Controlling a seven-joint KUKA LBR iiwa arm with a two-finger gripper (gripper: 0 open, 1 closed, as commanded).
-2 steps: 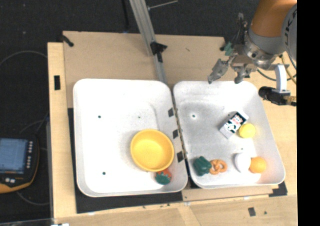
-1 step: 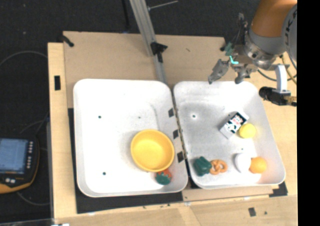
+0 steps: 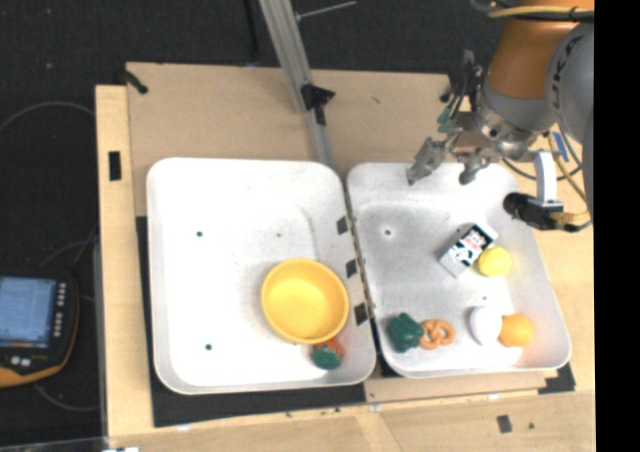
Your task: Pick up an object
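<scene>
Orange band on the arm (image 3: 528,50) sits highest, closest to the lens. Gripper (image 3: 441,173) hangs over the far edge of the right bin (image 3: 400,200), fingers spread apart, nothing between them. Candidate objects cluster well apart from it, at the near right: a small card box (image 3: 466,249) touching a yellow ball (image 3: 494,262), then a green piece (image 3: 404,331), pretzel (image 3: 436,333), white piece (image 3: 484,324), orange ball (image 3: 516,330). The box's long axis runs diagonally, near-left to far-right. Risk: the balls could roll from a closing grasp; tight spacing may snag a neighbour.
</scene>
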